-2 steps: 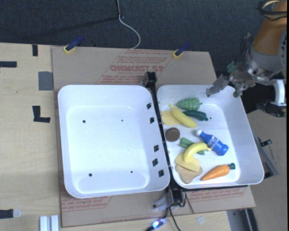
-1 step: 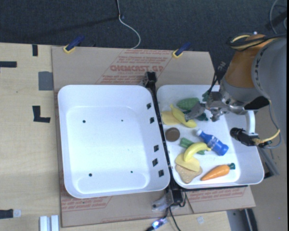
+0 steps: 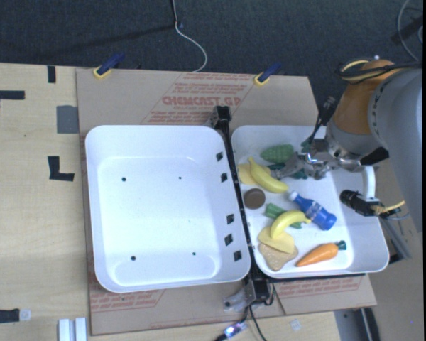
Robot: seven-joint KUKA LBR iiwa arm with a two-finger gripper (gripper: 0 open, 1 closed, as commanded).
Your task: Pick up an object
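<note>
We take the green object (image 3: 277, 152) as the likeliest target, since it lies at the far end of the right bin (image 3: 369, 261) and the tool (image 3: 298, 168) sits just beside it, on its near right. Whether the tool is released or clenched we cannot tell; nothing shows clearly between it and the green object, so we judge that no pick has been made yet.

Just on the near side of the green object lies a yellow banana (image 3: 264, 177), running slantwise. Nearer than that sits a brown round piece (image 3: 254, 199) against the bin's left wall. Further from the green object, toward the bin's middle, we see a blue bottle (image 3: 315, 212) and a second banana (image 3: 287, 223), with a tan bread-like piece (image 3: 275, 253) touching that banana. An orange carrot (image 3: 318, 253) lies farthest from it, by the near right corner.

To the left of the green object, across the shared walls, stands the left bin (image 3: 99, 190). Both rest on cardboard (image 3: 192, 101) on the worktop (image 3: 28, 212).

What is left, in our judgement: closing on something, then lifting it clear.
</note>
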